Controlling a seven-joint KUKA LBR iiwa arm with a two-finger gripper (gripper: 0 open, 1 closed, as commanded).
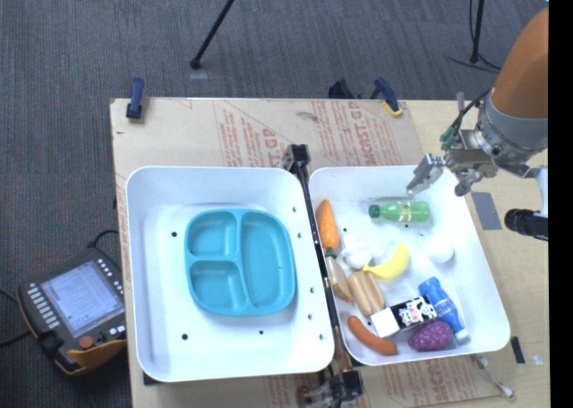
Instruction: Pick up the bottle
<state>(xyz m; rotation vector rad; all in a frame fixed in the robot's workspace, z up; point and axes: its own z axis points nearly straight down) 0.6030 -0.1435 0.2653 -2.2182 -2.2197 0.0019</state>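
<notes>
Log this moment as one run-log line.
gripper: open, above right bin | bottle: lying in bin, ungrasped | pick: pending

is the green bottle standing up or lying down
Lying down. The green bottle rests on its side on the floor of the right bin, long axis running left-right, apart from the banana below it.

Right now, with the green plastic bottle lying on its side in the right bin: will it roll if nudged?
Probably. The green plastic bottle looks round and lies flat, so a sideways push likely rolls it. It seems small and light, so the gripper may knock it away. Smooth plastic could slip.
</notes>
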